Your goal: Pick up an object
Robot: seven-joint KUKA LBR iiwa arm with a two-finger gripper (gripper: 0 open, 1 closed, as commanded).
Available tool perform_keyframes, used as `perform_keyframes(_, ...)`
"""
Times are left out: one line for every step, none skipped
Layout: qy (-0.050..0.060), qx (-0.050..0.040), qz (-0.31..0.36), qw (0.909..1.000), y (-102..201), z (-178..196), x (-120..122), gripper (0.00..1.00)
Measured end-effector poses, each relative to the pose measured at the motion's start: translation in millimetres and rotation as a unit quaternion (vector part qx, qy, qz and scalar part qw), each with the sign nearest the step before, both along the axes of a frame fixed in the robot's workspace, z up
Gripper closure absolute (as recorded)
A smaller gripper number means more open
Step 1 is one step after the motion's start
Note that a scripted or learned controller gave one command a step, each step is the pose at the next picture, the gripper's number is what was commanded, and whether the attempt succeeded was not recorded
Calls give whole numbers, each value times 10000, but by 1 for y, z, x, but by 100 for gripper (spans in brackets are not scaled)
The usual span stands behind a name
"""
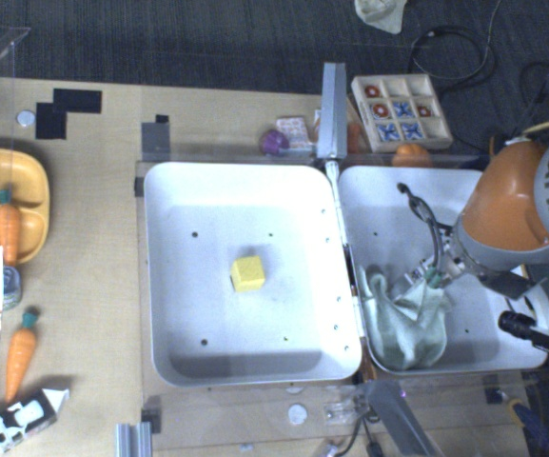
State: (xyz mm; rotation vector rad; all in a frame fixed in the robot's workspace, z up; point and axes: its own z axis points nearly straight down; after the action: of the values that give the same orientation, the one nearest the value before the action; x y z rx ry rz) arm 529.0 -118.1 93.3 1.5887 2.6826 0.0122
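1. You get even, fairly bright overhead light.
2. The white bins [245,184] glare mildly, washing out their floors.
3. You see a soft, short shadow beside the yellow block [248,273].
4. Everything looks slightly soft and grainy, with the floor [207,27] above dim.

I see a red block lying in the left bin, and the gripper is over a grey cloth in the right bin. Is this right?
One detail is wrong: the camera view shows the block in the left bin is yellow, not red. The gripper is indeed over the grey cloth in the right bin.
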Motion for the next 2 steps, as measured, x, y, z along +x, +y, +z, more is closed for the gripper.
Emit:
perform_keyframes(13, 19, -834, 9965, 21, -1, 5, 0)
perform_keyframes(-41, 30, -819, 9966, 22, 12, 9, 100)
